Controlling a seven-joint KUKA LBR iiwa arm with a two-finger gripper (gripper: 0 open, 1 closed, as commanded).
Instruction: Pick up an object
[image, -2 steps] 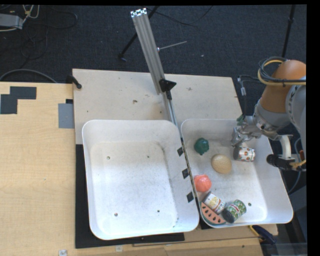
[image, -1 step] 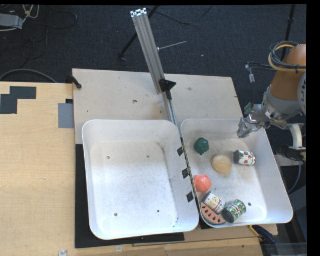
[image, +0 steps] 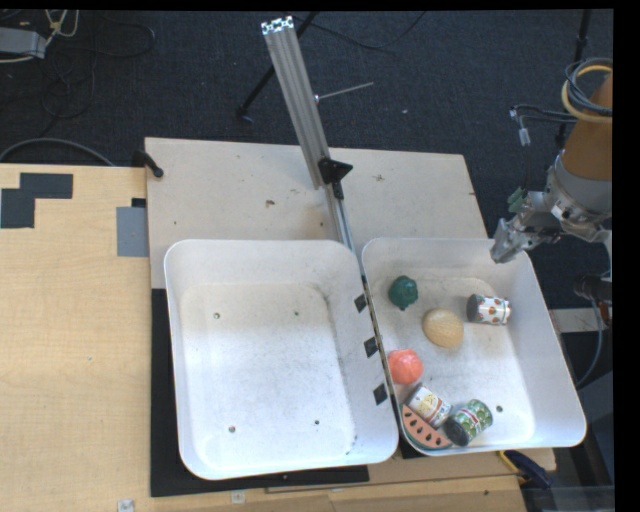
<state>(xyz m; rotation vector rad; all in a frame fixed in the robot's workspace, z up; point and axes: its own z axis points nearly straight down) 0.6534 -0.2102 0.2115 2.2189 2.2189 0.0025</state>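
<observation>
**Gripper at the right bin's far corner, objects below it**

A dark floor with loose cables surrounds a pale tabletop (image: 240, 190) that carries two shallow white bins side by side, with a slanted metal rail (image: 305, 110) rising from between them toward 12 o'clock. The left bin (image: 190, 270) sits beside the right bin (image: 540, 320), which holds all the objects. A green ball (image: 403, 291) lies near the divider at the bin's 11 o'clock, a small can (image: 489, 309) toward 1 o'clock, and a tan ball (image: 443, 328) between and below them. An orange ball (image: 405, 366) rests against the divider at 8 o'clock. At 6 o'clock a watermelon slice (image: 425, 430), a small jar (image: 428, 404) and a green-labelled can (image: 468, 420) cluster together. The gripper (image: 507, 243) hovers over the bin's rim at 1 o'clock, apart from every object and grasping nothing; whether its fingers are spread or closed I cannot tell.
</observation>
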